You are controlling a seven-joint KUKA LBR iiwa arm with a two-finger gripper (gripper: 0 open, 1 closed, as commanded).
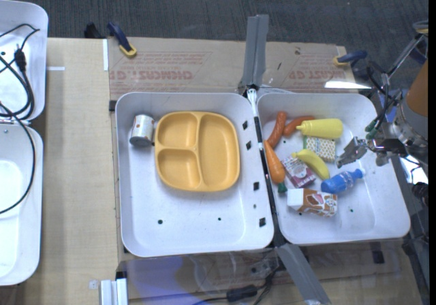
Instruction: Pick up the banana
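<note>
bench: pale wood, under both bins; a brown cardboard sheet lies behind the bins with red print that reads mirrored and is too faint to spell out with confidence.
left bin: shallow, white, touching the right bin along a grey divider.
right bin: shallow, white, holding the clutter of small items; taken here as the landmark.
yellow tray: three compartments, in the left bin, on the far side of the divider from the right bin.
arm: enters over the right bin's right rim.
gripper: hangs over the right bin's right half, fingers spread a little with nothing between them, tips just right of the banana and above the blue bottle.
mustard bottle: yellow, lying in the right bin's rear middle; no legible label.
banana: yellow, lying in the middle of the right bin, just left of the gripper, apart from the fingers.
carrots: orange, along the right bin's left wall.
blue bottle: lying right of centre in the right bin, label unreadable.
carton: white and brown, near the right bin's front; print too small to read.
metal can: in the left bin, touching the yellow tray's left edge.
</note>
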